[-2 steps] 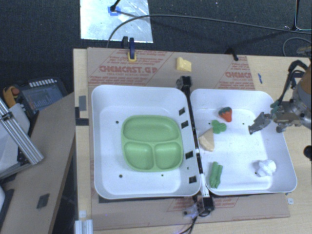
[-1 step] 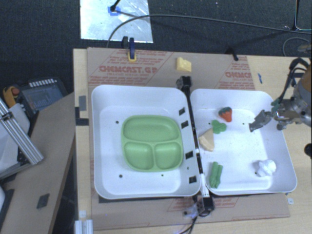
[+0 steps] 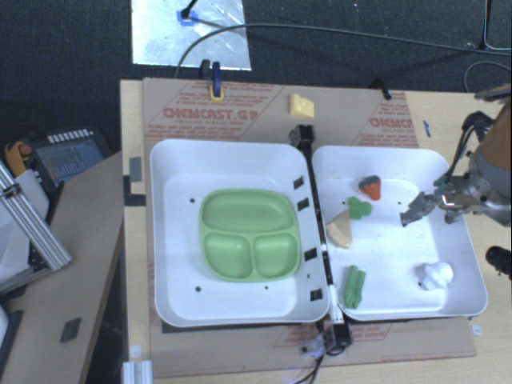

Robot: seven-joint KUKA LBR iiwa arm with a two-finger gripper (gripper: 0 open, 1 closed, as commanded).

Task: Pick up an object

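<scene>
Gripper [image 3: 416, 212] hovers over the right bin [image 3: 468, 294], near its right edge, fingers apart, nothing between them. Closest target is probably the strawberry toy [image 3: 370, 186], toward the far edge, stem end pointing left-ish, long axis unclear. Centre over it, drop straight, close across the narrow width.

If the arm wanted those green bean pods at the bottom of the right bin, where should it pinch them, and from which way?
Probably straight down from above, pinching the green bean pods across their narrow width near the middle. They lie flat and long, roughly parallel to the divider between the bins and close beside it, so fingers closing across them would have little room on that side. The gripper sits higher up in the right bin.
</scene>
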